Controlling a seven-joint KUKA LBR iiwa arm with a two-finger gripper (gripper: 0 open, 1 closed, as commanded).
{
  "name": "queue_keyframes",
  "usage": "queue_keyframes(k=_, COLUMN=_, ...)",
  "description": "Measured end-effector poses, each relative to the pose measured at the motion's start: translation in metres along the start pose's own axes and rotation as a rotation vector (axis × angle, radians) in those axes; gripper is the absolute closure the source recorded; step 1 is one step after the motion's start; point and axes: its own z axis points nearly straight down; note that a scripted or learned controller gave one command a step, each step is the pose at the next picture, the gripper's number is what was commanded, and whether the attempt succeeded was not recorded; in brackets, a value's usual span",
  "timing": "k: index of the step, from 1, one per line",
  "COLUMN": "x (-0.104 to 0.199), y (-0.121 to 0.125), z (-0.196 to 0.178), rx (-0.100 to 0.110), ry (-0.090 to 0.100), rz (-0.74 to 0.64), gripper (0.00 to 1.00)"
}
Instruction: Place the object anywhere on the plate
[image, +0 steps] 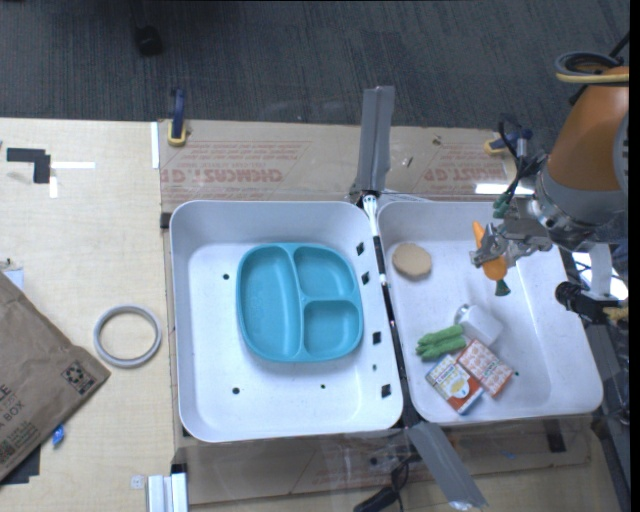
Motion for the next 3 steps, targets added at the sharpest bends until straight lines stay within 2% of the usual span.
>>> queue_keyframes(k=1, x=0.073, y=0.026, z=-0.020, rx=-0.002, ry=-0.001, rz=-0.124, gripper=1.00)
queue_keyframes(k=2, x=0.164, y=-0.001, z=0.003, rx=0.000, ry=-0.001, rz=-0.461, gripper=1.00)
queue_keyframes(k=3, x=0.164, y=0.000, z=0.003, rx=0.000, ry=-0.001, rz=-0.461, gripper=0.00)
